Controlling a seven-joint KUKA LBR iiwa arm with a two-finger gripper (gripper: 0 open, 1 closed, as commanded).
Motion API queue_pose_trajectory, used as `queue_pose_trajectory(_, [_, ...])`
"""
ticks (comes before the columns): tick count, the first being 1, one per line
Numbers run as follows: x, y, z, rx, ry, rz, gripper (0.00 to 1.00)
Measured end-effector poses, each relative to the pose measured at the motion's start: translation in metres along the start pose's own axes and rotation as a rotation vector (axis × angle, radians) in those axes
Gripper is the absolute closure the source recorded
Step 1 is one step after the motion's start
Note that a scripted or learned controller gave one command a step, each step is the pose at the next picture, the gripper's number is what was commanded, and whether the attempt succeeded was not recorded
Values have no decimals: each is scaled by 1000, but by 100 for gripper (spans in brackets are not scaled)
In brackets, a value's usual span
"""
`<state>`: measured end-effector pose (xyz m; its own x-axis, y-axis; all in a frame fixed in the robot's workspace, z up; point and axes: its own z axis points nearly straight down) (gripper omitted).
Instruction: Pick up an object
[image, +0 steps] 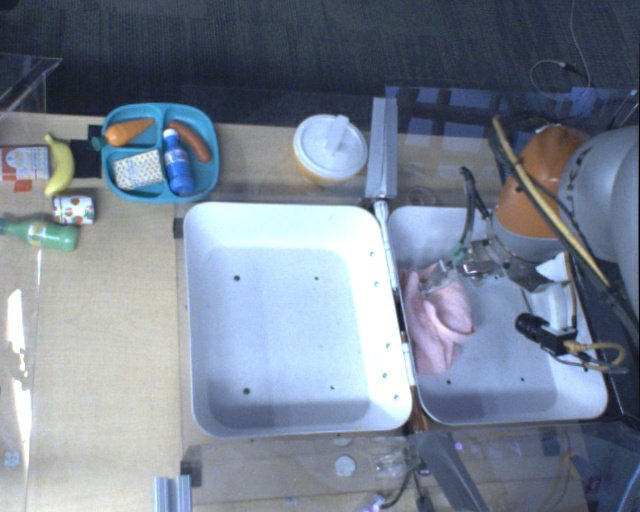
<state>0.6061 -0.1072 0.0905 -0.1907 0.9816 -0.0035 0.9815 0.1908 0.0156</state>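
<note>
A pink cloth (438, 318) is lying crumpled in the right bin (520, 395) (soft, light, likely bunching); the hand (452, 268) is hovering at its top fold, grip state indiscernible.

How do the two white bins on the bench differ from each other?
The left bin looks wider and squarer than the right bin. The right bin has a crumpled pink cloth lying against its left wall and the gripper reaching in above it; the left bin shows just its bare white floor. Both are shallow, white and sit side by side.
</note>
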Motion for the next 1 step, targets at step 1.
queue_pose_trajectory(1, [0,-38,-1,-2,0,1,0])
